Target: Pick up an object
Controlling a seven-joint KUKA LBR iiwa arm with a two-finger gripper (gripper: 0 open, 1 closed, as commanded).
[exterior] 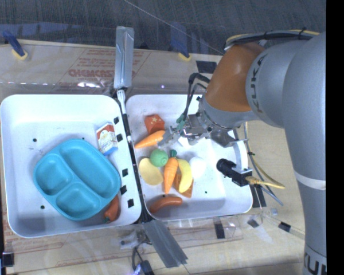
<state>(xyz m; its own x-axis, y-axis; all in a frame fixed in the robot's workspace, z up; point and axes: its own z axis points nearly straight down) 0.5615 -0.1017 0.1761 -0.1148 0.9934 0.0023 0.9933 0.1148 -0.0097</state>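
The right bin (218, 196) holds a pile of toy food. A red piece (154, 122) lies at the back, with an orange carrot (149, 139) just in front of it. Below them are a green round piece (159, 157), a second carrot (169, 174), a yellow lemon-like piece (149, 172), a yellow slice (186, 177), a white egg shape (198, 166) and a reddish sausage (166, 202). My gripper (181, 132) hangs low over the bin's middle, just right of the first carrot and above the green piece. Nothing shows held in it.
The left bin (23, 113) carries a blue divided tray (74, 179), a small printed carton (106, 137) by the divider, and an orange piece (112, 210) at its front right corner. The grey and orange arm (264, 85) covers the right bin's back right.
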